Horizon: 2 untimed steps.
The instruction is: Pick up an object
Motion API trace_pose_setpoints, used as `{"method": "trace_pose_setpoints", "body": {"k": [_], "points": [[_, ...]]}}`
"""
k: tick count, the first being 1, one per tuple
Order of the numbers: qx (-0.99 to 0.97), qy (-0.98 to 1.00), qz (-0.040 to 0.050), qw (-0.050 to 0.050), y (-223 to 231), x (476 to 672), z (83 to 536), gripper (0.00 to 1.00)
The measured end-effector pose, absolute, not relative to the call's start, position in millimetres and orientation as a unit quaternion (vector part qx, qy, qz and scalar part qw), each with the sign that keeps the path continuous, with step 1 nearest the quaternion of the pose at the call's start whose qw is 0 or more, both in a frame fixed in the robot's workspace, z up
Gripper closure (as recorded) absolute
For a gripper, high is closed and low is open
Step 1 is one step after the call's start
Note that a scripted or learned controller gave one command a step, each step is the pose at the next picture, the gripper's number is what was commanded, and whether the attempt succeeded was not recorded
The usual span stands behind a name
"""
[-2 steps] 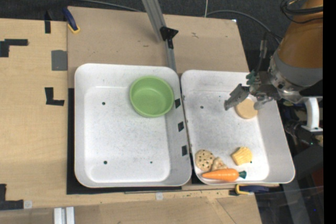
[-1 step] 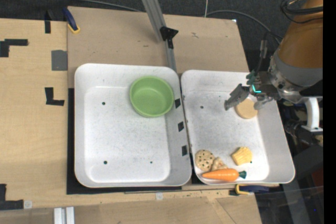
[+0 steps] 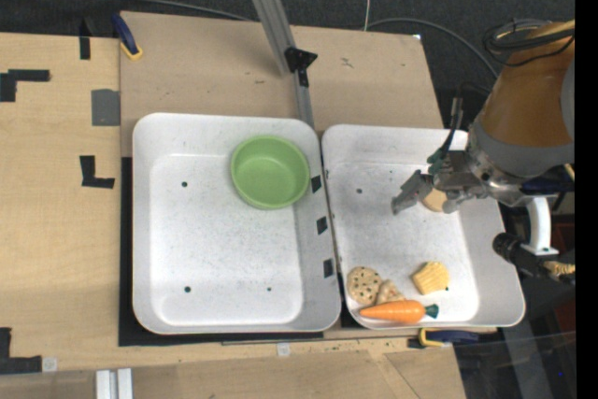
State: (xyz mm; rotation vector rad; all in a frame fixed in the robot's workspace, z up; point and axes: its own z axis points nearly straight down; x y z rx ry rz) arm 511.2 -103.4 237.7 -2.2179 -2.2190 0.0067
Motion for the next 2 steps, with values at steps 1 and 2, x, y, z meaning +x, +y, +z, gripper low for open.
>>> {"method": "trace_pose_setpoints", "body": {"k": [1,2], "points": [[-0.707,-0.707,0.0027,0.003,-109,506.2,175,0.00],[-0.707,-0.708,0.0020,0.003,-107,505.9,133,0.00]]}}
